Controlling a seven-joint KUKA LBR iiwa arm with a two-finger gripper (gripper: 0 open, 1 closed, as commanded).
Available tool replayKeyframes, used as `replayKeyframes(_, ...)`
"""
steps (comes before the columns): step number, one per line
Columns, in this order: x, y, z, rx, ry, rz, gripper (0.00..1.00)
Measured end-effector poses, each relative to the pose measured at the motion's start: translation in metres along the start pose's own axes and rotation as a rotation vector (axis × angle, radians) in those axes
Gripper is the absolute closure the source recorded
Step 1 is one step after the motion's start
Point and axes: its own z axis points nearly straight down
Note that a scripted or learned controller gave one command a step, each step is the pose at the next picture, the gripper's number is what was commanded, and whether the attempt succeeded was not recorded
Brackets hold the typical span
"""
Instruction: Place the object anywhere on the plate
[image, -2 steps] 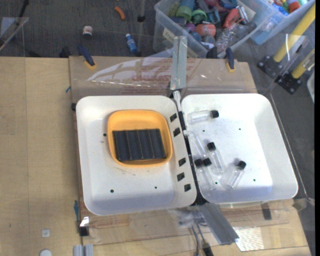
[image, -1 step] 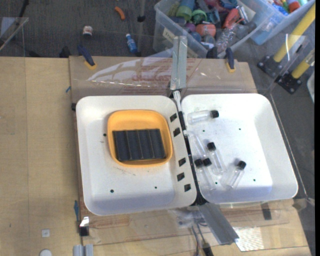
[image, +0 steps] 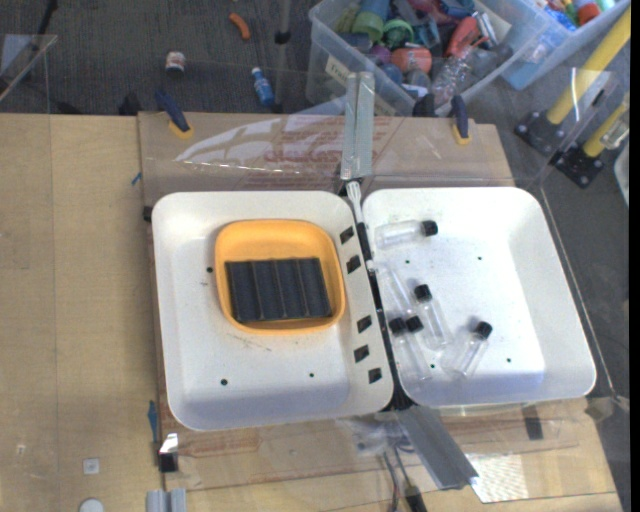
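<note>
An orange plate (image: 232, 240) with rounded corners lies in the left white bin (image: 190, 370). A dark ribbed rectangular block (image: 279, 290) rests flat on the plate, covering most of its middle. In the right white bin (image: 530, 300) lie several clear vials with black caps: one near the back left (image: 405, 232), others clustered along the left side (image: 412, 308), and one further right (image: 468, 345).
A grey divider with black clips (image: 362, 300) runs between the two bins. A clear tub of colourful toys (image: 430, 40) stands behind the bench. Blue and orange clamps (image: 176, 115) hold a plastic sheet at the bench's back edge.
</note>
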Motion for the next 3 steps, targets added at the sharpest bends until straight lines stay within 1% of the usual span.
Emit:
replayKeyframes(1, -0.001, 0.001, -0.014, -0.005, -0.011, -0.001, 1.00)
replayKeyframes(2, -0.001, 0.007, 0.014, 0.004, 0.017, -0.217, 1.00)
replayKeyframes(3, 0.000, 0.006, 0.013, 0.004, 0.016, -0.247, 1.00)
